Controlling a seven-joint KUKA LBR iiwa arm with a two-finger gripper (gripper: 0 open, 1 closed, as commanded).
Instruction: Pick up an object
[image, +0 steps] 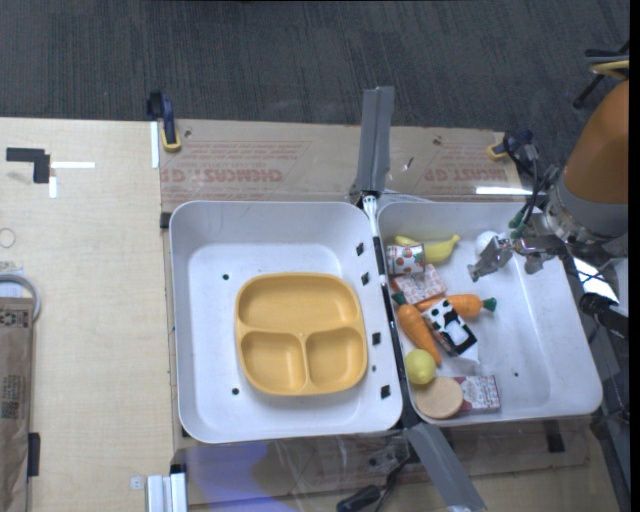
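Camera view from above, at a slant: two shallow white bins side by side on a pale wood surface (80, 300), rims touching along the middle. Left bin (200, 330), smooth moulded plastic with rounded corners, holding a matte yellow divided plate (300, 332) with three compartments; wide bare floor all round the plate. Right bin (560, 370), its toys crowded against the left wall: small yellow banana (432, 247), printed can (405, 261), two glossy orange carrots (452, 305) lying at angles, black-and-white block (452, 328), round lemon (421, 368), flat tan disc (438, 398), small printed box (482, 392). Right half of that bin floor open and smooth. Metal fingers of the gripper (493, 258) over the upper part of the right bin, right of the banana, apart from the toys; nothing visible between them, open or closed impossible to tell. Orange-banded arm (605, 150) at the right edge.
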